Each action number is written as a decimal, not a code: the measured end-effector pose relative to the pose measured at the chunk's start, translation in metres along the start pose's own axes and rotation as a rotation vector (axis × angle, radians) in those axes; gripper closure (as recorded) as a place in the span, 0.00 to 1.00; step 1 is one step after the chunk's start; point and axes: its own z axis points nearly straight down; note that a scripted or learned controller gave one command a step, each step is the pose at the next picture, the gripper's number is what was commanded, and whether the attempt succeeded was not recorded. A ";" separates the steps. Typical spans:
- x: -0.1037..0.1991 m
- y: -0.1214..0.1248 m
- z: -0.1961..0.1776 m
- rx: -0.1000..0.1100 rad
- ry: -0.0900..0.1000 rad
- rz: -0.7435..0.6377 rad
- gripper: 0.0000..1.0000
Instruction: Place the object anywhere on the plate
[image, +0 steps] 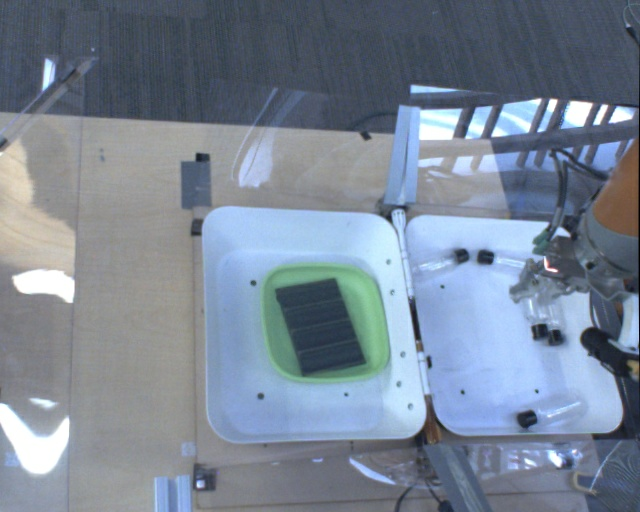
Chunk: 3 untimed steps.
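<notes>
Over the right bin I see my claw hanging low among small clear tubes with black caps, fingers' state I cannot tell, while the dark ridged block lies on the green plate in the left bin.

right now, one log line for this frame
dark ridged block on green plate in left bin | gripper over right bin among small vials
</notes>
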 end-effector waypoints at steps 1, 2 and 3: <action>0.072 -0.044 0.062 0.004 0.001 -0.129 1.00; 0.170 -0.041 0.018 0.001 0.002 -0.099 1.00; 0.170 -0.041 0.018 0.001 0.002 -0.098 0.00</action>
